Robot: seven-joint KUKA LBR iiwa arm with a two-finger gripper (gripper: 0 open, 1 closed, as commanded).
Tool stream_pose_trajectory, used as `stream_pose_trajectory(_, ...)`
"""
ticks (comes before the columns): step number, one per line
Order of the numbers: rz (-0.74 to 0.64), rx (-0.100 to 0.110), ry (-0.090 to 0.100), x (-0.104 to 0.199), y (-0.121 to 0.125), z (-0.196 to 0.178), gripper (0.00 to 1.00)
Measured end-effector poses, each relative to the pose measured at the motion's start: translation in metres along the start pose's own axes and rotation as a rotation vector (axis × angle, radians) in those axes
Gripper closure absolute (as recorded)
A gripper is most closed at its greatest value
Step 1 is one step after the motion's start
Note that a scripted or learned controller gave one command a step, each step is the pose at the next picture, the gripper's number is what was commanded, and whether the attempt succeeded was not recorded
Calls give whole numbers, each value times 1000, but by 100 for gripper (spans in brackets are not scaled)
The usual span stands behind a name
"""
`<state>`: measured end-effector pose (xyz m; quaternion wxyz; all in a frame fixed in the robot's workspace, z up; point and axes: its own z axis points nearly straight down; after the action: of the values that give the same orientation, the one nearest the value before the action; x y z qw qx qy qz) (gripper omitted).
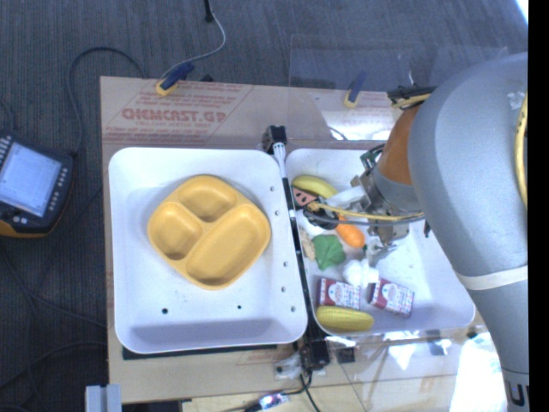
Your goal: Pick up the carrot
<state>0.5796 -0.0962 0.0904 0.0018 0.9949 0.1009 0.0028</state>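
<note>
The carrot (350, 235) lies in the right bin (446, 303), in its middle among the clutter, long axis running roughly left to right with a slight downward slant. The jaws (371, 230) sit just beside it on its right, nearly touching; whether they're open or closed I cannot tell. A green leafy piece (328, 251) lies just below-left. The arm (467, 170) hangs over from the right, wrist low over the bin.
</note>
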Motion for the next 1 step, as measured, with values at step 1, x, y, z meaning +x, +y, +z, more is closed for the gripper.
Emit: stream_pose_trajectory(1,1,2,-5,-1,1,-10,100)
